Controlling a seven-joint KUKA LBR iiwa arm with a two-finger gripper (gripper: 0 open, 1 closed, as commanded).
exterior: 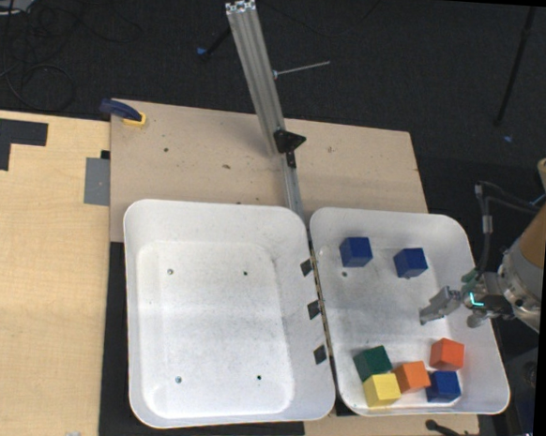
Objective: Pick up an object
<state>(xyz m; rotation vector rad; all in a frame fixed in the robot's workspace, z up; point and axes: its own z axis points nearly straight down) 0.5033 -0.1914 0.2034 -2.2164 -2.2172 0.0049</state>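
Note:
The right bin (423, 224) holds several coloured cubes. Two blue cubes (355, 251) (410, 262) sit apart near its back. At its front right a red cube (447, 353), an orange cube (413, 375), a third blue cube (443, 386), a green cube (372, 362) and a yellow cube (382, 389) are clustered together. My gripper (455, 314) hangs over the right bin's right side, just above the red cube and right of the back blue cubes. Its fingers (434, 308) are spread open with nothing between them.
The left bin (160, 222) lies beside the right one, with black clips (313, 308) along the shared edge. A slanted aluminium bar (261, 80) rises behind the bins. The wooden bench (24, 268) extends to the left.

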